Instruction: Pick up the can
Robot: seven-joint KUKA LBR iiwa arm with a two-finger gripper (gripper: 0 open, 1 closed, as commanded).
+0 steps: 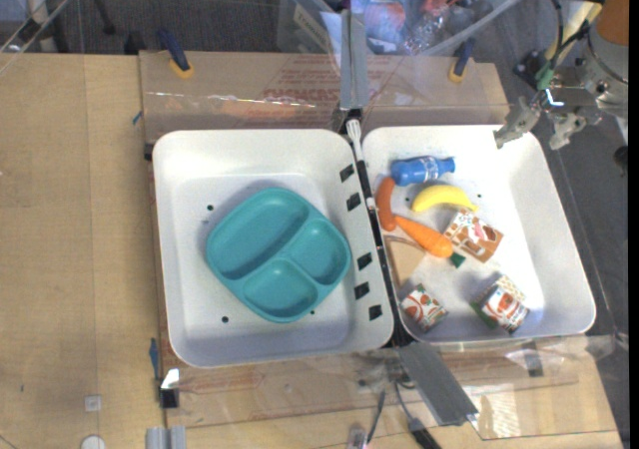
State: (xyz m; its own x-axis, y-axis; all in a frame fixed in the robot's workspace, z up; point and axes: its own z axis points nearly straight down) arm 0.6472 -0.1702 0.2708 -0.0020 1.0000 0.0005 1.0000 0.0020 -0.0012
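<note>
teal divided plate (278,253) in left bin (180,237), can (504,303) in right bin (559,237)

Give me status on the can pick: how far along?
Done: nothing visible yet. The cans and lie in the right bin, at its near edge, untouched. In hand: nothing; the gripper hovers over the bin's far right corner, fingers spread, nothing between them. Left: move to a can, descend, close, lift. The banana, carrot, blue bottle and small carton sit between.
</note>
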